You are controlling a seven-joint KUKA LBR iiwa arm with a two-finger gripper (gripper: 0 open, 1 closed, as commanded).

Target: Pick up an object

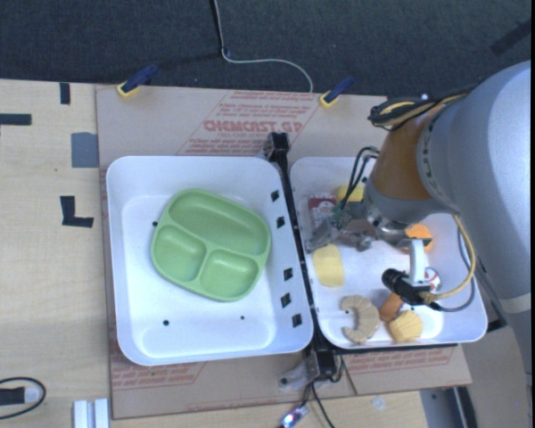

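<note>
Arm lowered into the right bin (464, 333), its gripper (334, 230) apparently at the bin's left side, just above the pale yellow block (329, 266); whether the jaws are wide or narrow cannot be told. A tan curved piece (360, 318) and corn-like piece (405, 327) lie nearer the front wall. The green divided plate (211, 244) occupies the left bin (134, 328). Risk: crowded items may deflect a closing grasp, or the jaws may strike the divider.

Smooth, a bit shiny green plastic plate (212, 244) with three dips, inside a smooth white plastic bin (125, 266). Flat brown cardboard sheet (250, 123) underneath, on a pale wooden tabletop (36, 275). Glossy grey arm (490, 159) with a shiny orange band (397, 163).
</note>
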